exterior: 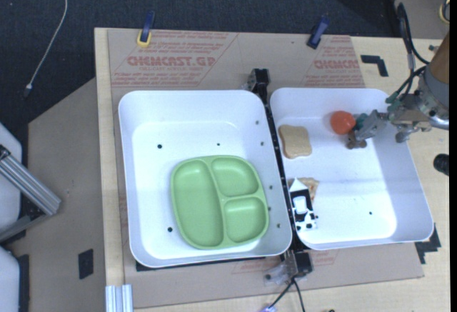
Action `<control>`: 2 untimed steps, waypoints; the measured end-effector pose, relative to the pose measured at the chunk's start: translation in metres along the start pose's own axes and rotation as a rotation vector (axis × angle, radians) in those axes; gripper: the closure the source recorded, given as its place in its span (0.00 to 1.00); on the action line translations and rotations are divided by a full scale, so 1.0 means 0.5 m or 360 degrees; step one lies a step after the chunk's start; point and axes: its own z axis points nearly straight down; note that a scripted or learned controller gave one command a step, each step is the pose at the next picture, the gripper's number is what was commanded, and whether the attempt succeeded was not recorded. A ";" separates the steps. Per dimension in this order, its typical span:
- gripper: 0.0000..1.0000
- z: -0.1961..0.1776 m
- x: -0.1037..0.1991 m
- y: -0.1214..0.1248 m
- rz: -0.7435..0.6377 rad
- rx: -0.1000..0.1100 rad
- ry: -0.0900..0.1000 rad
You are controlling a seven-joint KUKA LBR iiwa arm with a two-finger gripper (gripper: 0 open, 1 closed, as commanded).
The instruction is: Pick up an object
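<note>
In the right bin (400,225), a red-orange ball-like object (341,121) lies near the far side. A tan bread slice (294,141) sits at the bin's left wall. A small black-and-white item with a tan piece (303,202) rests in the near-left corner. My gripper (356,133) reaches in from the right and hangs just right of the red object, close to it or touching it. Nothing shows as held.
The left bin (143,125) holds a green divided plate (218,200) in its near half. Black clamps (258,78) sit where the two bins meet. The arm's wrist (421,114) overhangs the right bin's far-right rim.
</note>
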 end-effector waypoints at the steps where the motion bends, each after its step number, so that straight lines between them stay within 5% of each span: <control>1: 0.00 -0.004 0.000 0.002 -0.0002 -0.0007 -0.0001; 2: 0.00 0.104 0.019 0.003 -0.0001 -0.0005 -0.0001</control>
